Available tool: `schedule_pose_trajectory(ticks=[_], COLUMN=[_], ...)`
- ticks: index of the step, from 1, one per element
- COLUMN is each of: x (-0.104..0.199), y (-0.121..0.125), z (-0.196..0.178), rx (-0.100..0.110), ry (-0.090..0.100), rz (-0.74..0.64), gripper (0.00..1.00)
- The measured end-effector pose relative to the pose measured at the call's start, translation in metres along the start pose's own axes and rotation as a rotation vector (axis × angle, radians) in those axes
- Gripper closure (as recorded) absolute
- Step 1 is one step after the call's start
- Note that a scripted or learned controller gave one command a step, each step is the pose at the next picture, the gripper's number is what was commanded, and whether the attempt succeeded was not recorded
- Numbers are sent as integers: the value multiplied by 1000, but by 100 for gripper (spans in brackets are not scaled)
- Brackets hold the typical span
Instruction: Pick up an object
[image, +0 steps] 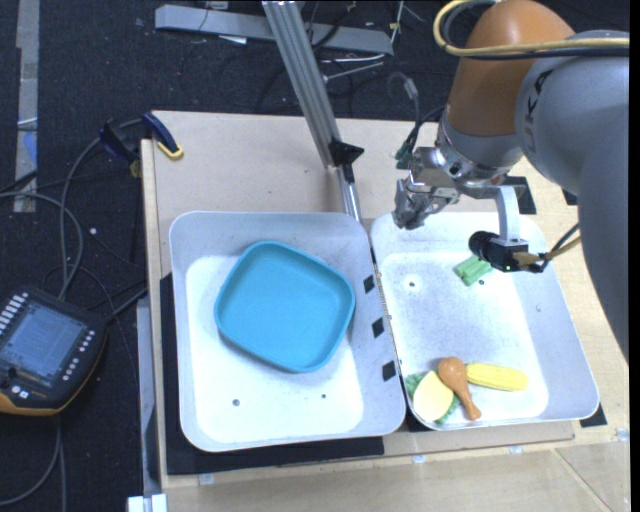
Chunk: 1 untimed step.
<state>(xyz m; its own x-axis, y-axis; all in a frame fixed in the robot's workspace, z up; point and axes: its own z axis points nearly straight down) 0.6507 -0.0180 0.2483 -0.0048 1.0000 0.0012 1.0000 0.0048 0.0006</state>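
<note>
A small green block (469, 269) lies in the far part of the right-hand shallow white bin (560, 335); its right end is hidden, so its full shape is hard to make out. At that bin's near edge a yellow toy corn cob (497, 377), an orange spoon-shaped toy (458, 383) and a pale yellow-green oval slice (433, 397) crowd together, touching. The left-hand white bin (190, 300) holds a rounded-square blue plastic plate (286, 305). The gripper (409, 215) hangs over the right bin's far left corner, well apart from the block; whether it is open or closed cannot be told. The grey arm (575, 90) bends in from the right, cut off by the frame. A handheld pendant (45, 350) lies left, its screen too small to read.
</note>
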Motion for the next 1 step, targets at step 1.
schedule_pose_trajectory(ticks=[1], x=[46], y=[12], z=[2], rx=[1], ry=[0], rz=[1], gripper=[100])
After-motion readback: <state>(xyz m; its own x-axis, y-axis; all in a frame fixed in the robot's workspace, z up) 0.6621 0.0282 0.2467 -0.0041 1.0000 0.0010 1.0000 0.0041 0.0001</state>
